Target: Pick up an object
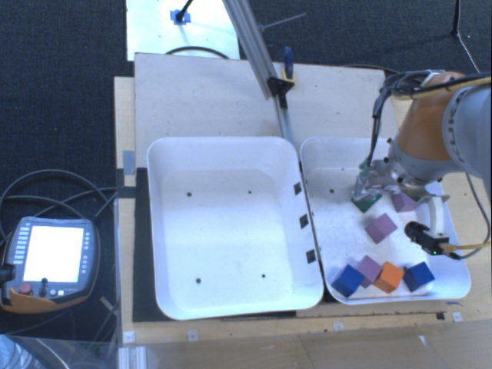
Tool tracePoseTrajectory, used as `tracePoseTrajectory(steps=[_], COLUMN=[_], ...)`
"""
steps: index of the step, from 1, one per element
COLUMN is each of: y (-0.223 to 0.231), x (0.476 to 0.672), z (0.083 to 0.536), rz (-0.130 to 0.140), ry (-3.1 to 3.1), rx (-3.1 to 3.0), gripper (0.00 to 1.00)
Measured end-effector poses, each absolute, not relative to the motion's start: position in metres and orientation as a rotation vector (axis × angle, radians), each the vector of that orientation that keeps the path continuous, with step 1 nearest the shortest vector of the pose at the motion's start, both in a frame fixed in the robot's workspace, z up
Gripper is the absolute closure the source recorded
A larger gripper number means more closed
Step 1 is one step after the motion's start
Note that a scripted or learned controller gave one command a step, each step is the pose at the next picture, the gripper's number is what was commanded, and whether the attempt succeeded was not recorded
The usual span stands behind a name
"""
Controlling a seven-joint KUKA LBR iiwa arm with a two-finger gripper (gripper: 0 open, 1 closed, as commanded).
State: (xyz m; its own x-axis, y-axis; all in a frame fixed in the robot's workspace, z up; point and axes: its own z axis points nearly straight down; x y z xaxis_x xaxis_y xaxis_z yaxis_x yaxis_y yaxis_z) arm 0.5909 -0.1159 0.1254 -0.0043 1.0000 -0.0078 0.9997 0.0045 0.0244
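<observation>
In the right bin (330, 167) my gripper (368, 184) hangs low over the upper middle of the floor. A dark green block (367, 201) lies directly under its tip, partly covered by it, and whether the two touch is unclear. The grey arm with its orange band (427, 133) reaches in from the right above the bin.
Other blocks share the right bin: a purple one (380, 227) below the gripper, another purple one (402, 201) beside it, and along the front wall a blue (347, 280), purple (370, 268), orange (389, 277) and blue block (418, 276). The left bin (165, 206) adjoins. A metal pole (254, 37) slants over the back.
</observation>
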Motion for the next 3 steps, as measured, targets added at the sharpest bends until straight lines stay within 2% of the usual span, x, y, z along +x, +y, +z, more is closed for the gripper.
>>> tracePoseTrajectory(steps=[1,3], y=[-0.114,-0.114], x=[0.601,0.604], z=[0.173,0.271], rz=[0.006,0.006], ry=[2.224,2.224], rx=[2.212,2.211], gripper=[1.0,1.0])
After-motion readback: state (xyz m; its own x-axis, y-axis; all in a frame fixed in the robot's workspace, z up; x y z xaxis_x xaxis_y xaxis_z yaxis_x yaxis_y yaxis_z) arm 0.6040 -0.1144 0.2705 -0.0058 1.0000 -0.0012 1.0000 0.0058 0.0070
